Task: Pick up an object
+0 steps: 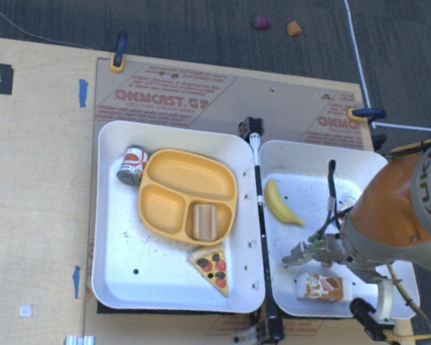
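My claw (298,257) hovers in the right bin (295,215); its state I cannot tell. The packet (320,287) lies just beside it, toward the front edge.

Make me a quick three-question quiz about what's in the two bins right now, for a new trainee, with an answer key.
1. True or false: the banana lies in the same bin as the yellow divided plate.
2. Which item lies nearest the claw? A) soda can B) small snack packet C) pizza slice
3. Fill in: the brown block sits in the plate's lower ______ compartment, as the camera sees it.

Key: 1 false, the banana is in the right bin and the plate in the left bin. 2 B. 3 right.
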